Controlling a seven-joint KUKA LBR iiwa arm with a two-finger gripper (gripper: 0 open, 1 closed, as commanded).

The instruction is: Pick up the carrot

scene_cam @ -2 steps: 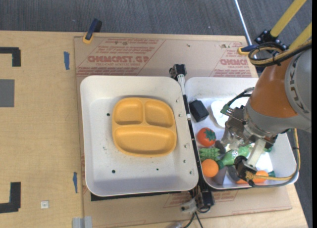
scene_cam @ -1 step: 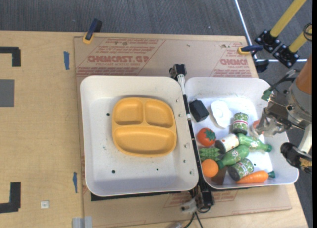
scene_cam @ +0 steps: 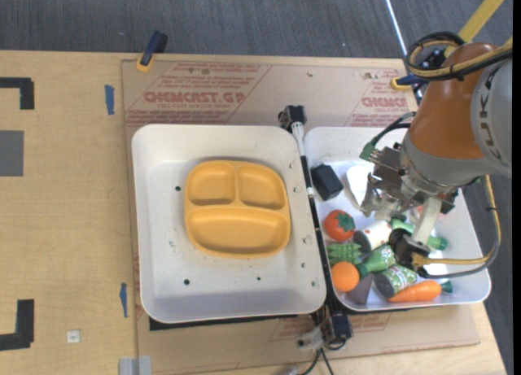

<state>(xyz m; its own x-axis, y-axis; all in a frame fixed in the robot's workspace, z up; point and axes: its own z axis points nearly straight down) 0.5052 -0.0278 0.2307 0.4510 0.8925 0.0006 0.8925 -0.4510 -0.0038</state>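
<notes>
Carrot first: the long orange plastic carrot with a green tip lies at the near edge of the right-hand shallow white bin, hard against a green bottle-like toy. The grey two-finger gripper hangs above the toy pile, farther back than the carrot. A good approach, I judge, brings it nearer and lower, closing across the carrot's narrow width. Whether the claw is spread or pressed together cannot be told; the wrist hides it.
</notes>
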